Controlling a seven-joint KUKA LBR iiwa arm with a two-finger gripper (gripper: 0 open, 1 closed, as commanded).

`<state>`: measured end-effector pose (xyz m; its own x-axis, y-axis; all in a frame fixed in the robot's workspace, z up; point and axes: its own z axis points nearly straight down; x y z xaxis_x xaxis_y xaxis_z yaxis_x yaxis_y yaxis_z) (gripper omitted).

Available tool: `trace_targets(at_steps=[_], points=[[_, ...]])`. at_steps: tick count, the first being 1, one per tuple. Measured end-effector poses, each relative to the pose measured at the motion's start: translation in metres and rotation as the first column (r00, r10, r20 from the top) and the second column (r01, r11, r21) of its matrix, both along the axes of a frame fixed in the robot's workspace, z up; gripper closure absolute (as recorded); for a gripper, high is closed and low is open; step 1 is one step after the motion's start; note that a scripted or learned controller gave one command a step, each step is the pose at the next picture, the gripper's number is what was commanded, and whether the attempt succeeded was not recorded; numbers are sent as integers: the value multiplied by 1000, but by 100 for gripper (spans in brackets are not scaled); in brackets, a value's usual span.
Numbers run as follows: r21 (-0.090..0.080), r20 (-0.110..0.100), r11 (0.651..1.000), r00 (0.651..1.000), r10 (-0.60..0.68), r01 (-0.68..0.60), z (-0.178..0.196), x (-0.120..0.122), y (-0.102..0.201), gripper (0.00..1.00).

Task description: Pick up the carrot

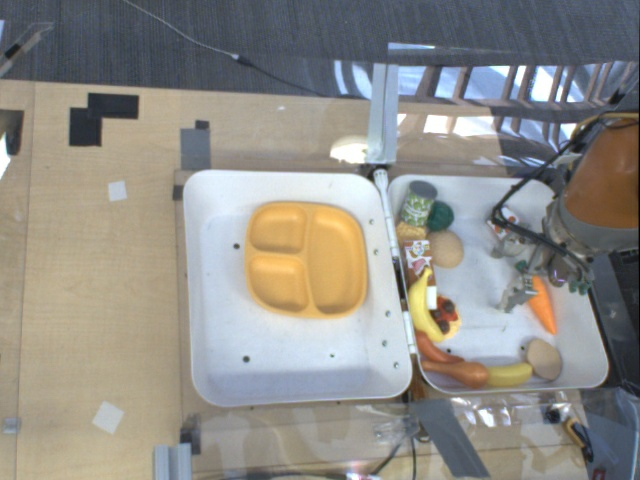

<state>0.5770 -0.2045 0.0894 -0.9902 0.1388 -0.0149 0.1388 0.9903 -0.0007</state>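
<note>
Hovering in the right bin [590, 368], the gripper [522, 290] sits just left of the carrot [542, 306]; finger state unclear, pickup not yet done.

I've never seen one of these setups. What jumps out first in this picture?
A yellow divided plate sits in the middle of the left bin. The right bin holds a jumble of toy food along its left and near sides, and the gripper reaches in from the right, just beside the orange carrot.
</note>
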Motion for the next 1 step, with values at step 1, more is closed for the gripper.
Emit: trace_targets(at_steps=[1], points=[[-2,8,1000,1000,7,-7,13,3,2,100]])
